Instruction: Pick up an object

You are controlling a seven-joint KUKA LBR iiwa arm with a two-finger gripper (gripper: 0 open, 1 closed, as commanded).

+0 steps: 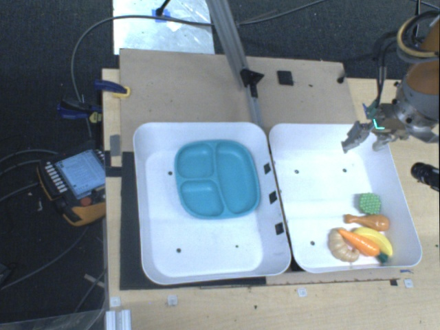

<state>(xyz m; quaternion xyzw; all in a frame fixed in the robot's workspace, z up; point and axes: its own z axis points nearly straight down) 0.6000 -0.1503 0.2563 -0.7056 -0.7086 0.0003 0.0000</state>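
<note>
Several toy foods lie in the near right corner of the right bin [309, 205]: a green knobbly piece [370, 202], a brown drumstick [368, 221], an orange carrot [359, 241] across a yellow banana [375, 240], and a tan lump [340, 247]. My gripper [367, 137] hangs over the far right edge of that bin, well above and behind the foods. Its two grey fingers stand apart with nothing between them.
A blue divided plate [216, 179] rests in the left bin [158, 246]. A slanted grey pole [227, 26] reaches down to the bins' far junction. Clamps [110, 88] and a handheld device [72, 177] lie left of the bench.
</note>
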